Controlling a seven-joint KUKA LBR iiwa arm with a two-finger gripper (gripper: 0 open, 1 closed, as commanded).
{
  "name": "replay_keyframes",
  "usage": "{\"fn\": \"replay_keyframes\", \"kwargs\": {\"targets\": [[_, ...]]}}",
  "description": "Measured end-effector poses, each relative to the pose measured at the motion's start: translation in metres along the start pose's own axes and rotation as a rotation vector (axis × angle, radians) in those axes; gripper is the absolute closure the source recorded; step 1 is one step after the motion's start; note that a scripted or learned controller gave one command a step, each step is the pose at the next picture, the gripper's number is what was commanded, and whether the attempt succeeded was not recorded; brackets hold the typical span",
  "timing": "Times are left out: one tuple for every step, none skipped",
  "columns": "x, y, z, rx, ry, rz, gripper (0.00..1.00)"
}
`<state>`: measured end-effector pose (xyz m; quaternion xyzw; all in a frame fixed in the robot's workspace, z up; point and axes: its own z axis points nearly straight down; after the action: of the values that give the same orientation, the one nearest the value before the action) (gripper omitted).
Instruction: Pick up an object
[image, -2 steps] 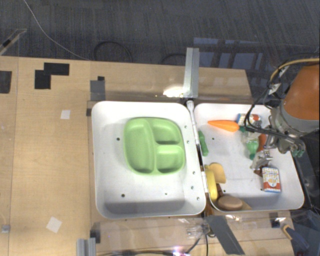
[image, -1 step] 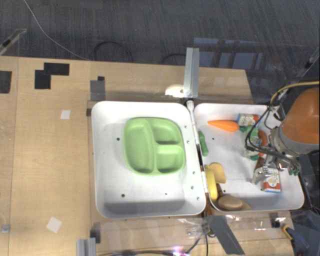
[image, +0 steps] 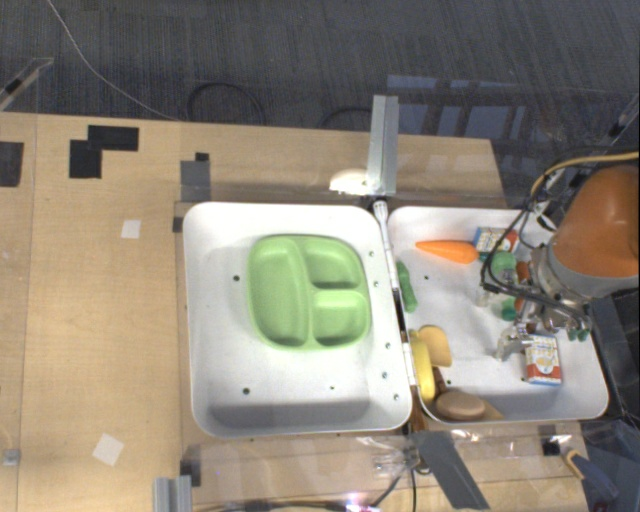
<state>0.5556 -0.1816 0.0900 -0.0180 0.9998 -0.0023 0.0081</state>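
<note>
The right bin (image: 470, 300) holds an orange carrot (image: 448, 251) at its back, a small blue and white carton (image: 492, 240) beside the carrot, a green object (image: 405, 285) along the left wall, a yellow banana (image: 433, 352) and a brown oval object (image: 460, 405) at the front left. A white and red carton (image: 543, 360) lies at the front right. My gripper (image: 522, 335) hangs low over the right side of this bin, just left of that carton, under the orange wrist band (image: 600, 235). Nothing is visibly held.
The left bin (image: 215, 300) carries a green divided tray (image: 306, 290). A metal post (image: 383, 145) stands behind the wall between the bins. Cables (image: 560, 175) loop off the wrist at the right. Wooden bench top (image: 90, 300) lies to the left.
</note>
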Motion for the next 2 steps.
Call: {"fn": "replay_keyframes", "kwargs": {"targets": [[0.018,0.042,-0.001,0.0,-0.002,-0.073,0.0],[-0.048,0.04,0.001,-0.003,0.001,-0.059,0.0]]}}
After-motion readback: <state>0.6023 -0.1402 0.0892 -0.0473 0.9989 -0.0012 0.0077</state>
